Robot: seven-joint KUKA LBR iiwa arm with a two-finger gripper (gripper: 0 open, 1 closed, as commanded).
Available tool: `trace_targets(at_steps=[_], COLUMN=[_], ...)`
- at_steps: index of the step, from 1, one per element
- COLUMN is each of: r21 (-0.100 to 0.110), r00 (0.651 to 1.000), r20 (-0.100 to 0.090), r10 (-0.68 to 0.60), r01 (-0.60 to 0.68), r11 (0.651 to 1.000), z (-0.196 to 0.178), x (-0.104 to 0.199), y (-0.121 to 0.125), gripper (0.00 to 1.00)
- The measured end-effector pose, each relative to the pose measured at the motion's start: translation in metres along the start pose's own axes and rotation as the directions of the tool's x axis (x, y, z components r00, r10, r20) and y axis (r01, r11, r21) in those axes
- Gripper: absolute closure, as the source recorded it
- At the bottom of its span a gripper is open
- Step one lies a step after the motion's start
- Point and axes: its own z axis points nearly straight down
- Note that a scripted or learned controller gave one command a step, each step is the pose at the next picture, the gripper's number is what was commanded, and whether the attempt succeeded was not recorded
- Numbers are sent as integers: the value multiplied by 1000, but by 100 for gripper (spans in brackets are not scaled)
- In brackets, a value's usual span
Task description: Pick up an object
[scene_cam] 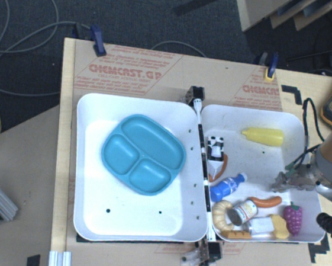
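while the task names no single target, every graspable item sits in the two bins on the tabletop (132,66), whose brown sheet reads "chemcast gp" in red, twice, and is held by blue clamps (97,40) at the back edge, probably to keep it flat. left bin (86,150): a blue divided plate (143,154), lying flat and alone. right bin (263,119): a panda figure (215,147) by the divider; a yellow squash (263,136) near the back; and, crowded at the front as if tipped in, a blue bottle (226,187), a small can (242,213), a bagel (223,212), a sausage (264,201), a cheese wedge (280,226) and purple grapes (293,218); their labels are too small to read. the hand (287,180) hangs over this bin's right side, just behind the sausage and grapes; whether its fingers are apart or together cannot be told, and nothing is seen between them.
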Motion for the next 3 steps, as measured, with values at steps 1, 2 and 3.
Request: trace_targets(at_steps=[1,2,3], r21=[1,-17,-5], r00=[1000,1000,1000], r20=[-1,1,3], r10=[0,-12,-2], r01=[0,12,2], r11=[1000,1000,1000], z=[1,-47,-5], x=[0,52,44], y=[0,159,153], gripper=[0,0,0])
